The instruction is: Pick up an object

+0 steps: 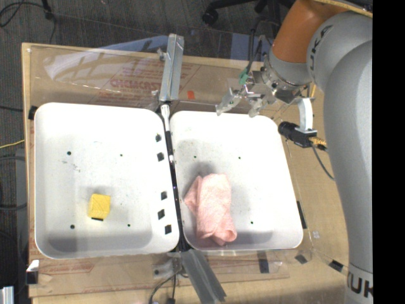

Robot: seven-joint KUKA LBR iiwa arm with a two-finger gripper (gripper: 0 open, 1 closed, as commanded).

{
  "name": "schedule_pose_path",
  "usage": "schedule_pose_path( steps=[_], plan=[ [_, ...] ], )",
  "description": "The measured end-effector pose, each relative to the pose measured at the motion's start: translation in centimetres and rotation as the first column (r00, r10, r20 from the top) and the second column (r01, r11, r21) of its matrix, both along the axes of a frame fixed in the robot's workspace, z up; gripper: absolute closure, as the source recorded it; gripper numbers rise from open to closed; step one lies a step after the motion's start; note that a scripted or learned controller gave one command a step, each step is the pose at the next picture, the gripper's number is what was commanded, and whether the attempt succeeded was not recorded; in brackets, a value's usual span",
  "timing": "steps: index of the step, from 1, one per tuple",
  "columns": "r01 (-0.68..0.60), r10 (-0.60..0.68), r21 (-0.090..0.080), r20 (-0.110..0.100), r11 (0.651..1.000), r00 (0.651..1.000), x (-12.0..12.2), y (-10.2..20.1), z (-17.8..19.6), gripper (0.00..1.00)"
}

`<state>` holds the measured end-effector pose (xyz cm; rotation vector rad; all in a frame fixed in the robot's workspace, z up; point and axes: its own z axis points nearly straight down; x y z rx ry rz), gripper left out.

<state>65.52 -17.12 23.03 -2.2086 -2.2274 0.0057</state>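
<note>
The end effector (pixel 243 100) hangs over the right bin's (pixel 278 170) far rim, released, gripping nothing. The pink cloth (pixel 212 208) lies well nearer the camera in that bin, its long axis running roughly near-to-far. The yellow block (pixel 99 206) sits in the left bin (pixel 63 138), further off.

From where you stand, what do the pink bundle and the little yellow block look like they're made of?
The pink bundle looks like soft cloth, perhaps a small towel: matte, crumpled into loose folds. The yellow block looks like sponge or foam: dull, squarish, with slightly soft edges, though it is too small to be sure.
</note>
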Motion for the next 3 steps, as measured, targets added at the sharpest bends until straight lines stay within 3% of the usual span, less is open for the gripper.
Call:
schedule_pose_path(
  steps=[1, 2, 3],
  plan=[
    [-0.212, 0.212, 0.001, 0.0, 0.977, 0.977, 0.1, 2.3, -12.8, 0.0],
    [-0.196, 0.196, 0.001, 0.001, 0.981, 0.981, 0.1, 4.9, -13.8, 0.0],
    [-0.279, 0.279, 0.007, -0.003, 0.96, 0.96, 0.0, 4.0, -13.7, 0.0]
  ],
)
